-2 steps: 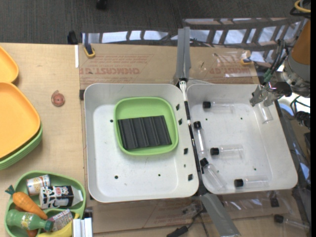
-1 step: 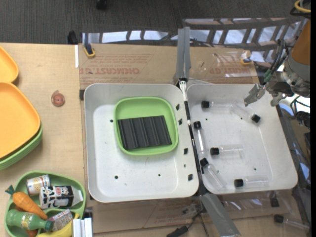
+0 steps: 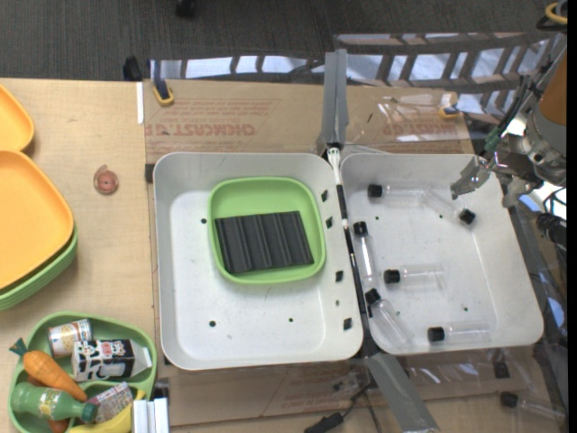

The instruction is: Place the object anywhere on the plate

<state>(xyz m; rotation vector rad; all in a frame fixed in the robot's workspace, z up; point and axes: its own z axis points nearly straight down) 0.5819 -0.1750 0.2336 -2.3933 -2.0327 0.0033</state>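
A dark grey ribbed rectangular object [image 3: 266, 242] lies flat on the square green plate [image 3: 267, 190], which sits in the left white bin [image 3: 180, 269]. My gripper [image 3: 489, 186] hangs over the upper right corner of the right white bin [image 3: 505, 323], far from the plate. Its two fingers are spread apart and open, with nothing between them. The orange-banded wrist enters at the right edge.
Several clear tubes with black caps [image 3: 413, 279] lie scattered in the right bin, plus a loose black cap [image 3: 466, 216]. On the left of the bench are orange plates [image 3: 32, 219] and a green bowl of toy food [image 3: 77, 373]. Cardboard [image 3: 234, 124] lies behind the bins.
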